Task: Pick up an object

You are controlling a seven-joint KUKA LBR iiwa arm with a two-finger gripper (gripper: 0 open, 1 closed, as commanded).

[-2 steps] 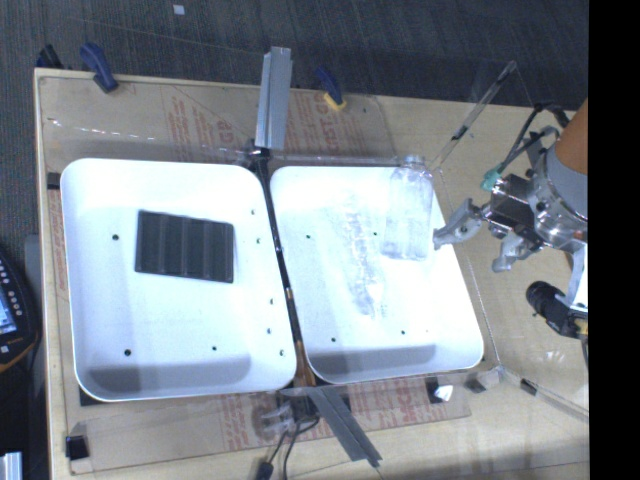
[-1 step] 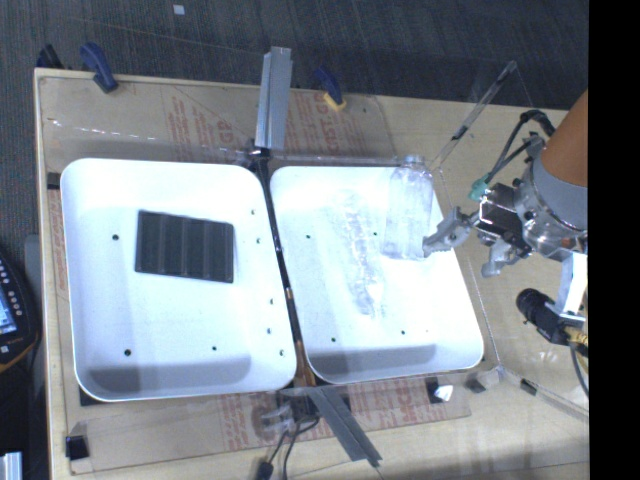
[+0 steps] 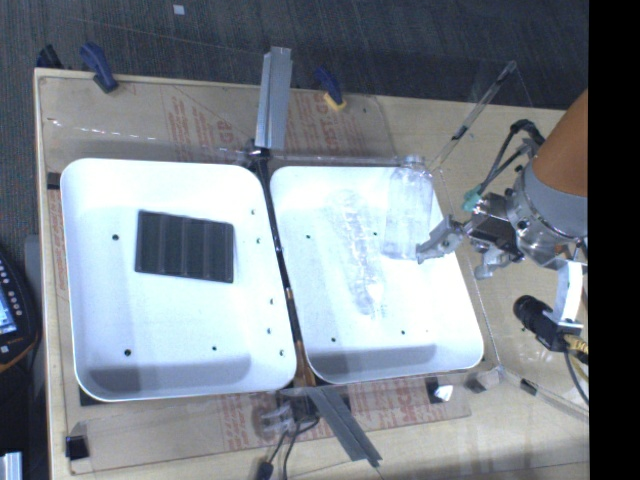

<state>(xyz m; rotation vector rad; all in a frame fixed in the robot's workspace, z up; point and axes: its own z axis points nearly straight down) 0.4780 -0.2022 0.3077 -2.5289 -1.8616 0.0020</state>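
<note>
A clear plastic bottle [image 3: 406, 211] is at the upper right of the right bin [image 3: 330, 353], its top near the bin's far rim. My gripper [image 3: 432, 250] reaches in over the bin's right edge, with its tip against the bottle's lower right side. Whether the bottle is gripped is unclear. A second clear, crinkled plastic item [image 3: 362, 258] lies in the middle of the right bin. A dark ribbed rectangular block [image 3: 185, 246] lies flat in the left bin [image 3: 100, 358], far from the gripper.
A metal bar [image 3: 272, 98] stands at the far side above the gap between the bins. Blue clamps [image 3: 98, 66] [image 3: 329, 85] sit on the bench's far edge. A thin clear rod [image 3: 480, 103] slants at the upper right.
</note>
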